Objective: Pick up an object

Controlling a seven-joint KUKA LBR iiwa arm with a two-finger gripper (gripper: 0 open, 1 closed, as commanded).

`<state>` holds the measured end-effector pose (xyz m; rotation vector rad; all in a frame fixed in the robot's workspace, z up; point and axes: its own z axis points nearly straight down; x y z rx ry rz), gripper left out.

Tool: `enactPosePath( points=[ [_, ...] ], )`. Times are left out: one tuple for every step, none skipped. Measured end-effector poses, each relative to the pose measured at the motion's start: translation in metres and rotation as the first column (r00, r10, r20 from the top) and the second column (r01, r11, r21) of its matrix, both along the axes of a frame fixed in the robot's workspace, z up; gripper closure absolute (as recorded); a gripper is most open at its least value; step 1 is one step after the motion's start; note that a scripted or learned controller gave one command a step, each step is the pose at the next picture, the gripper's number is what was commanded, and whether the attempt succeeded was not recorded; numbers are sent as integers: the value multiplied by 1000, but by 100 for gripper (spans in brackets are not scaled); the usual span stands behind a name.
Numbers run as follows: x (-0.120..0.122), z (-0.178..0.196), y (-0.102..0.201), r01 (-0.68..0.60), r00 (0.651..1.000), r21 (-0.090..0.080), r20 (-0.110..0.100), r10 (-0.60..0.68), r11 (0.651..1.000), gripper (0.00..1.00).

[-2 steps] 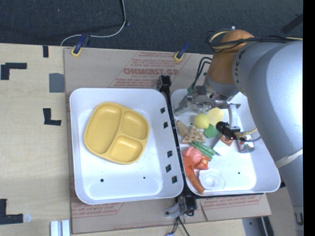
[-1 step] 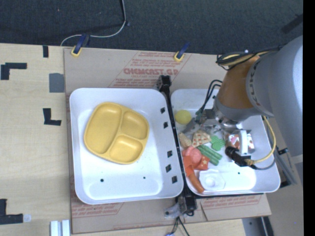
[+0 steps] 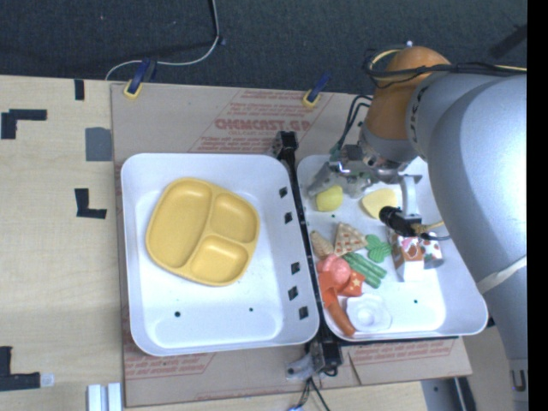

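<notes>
My gripper (image 3: 336,178) hangs low over the far left part of the right bin (image 3: 462,311), under the grey arm that reaches in from the right. Just in front of it, touching or nearly touching, lies a small yellow lemon (image 3: 330,199). A pale yellow slice (image 3: 379,202) lies to the lemon's right. Nearer the front are a pizza wedge (image 3: 347,238), green beans (image 3: 370,262), a red piece (image 3: 341,274), an orange carrot (image 3: 338,313), a white cup (image 3: 371,316) and a cake slice (image 3: 417,255). Nothing shows as lifted.
The left bin (image 3: 171,319) holds a yellow divided plate (image 3: 204,230) toward its back left. A black divider (image 3: 295,229) runs between the bins. The arm's bulk covers the right bin's far right side.
</notes>
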<state>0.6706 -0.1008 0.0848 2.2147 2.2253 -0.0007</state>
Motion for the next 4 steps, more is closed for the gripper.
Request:
enactPosePath(
  points=[
    [-3,9,0,2,1000,0,-3,-2,1000,100],
    [-3,9,0,2,1000,0,-4,-2,1000,0],
    [-16,-1,0,4,1000,0,-3,-4,1000,0],
    [-15,9,1,2,1000,0,-3,-2,1000,100]
  ],
)
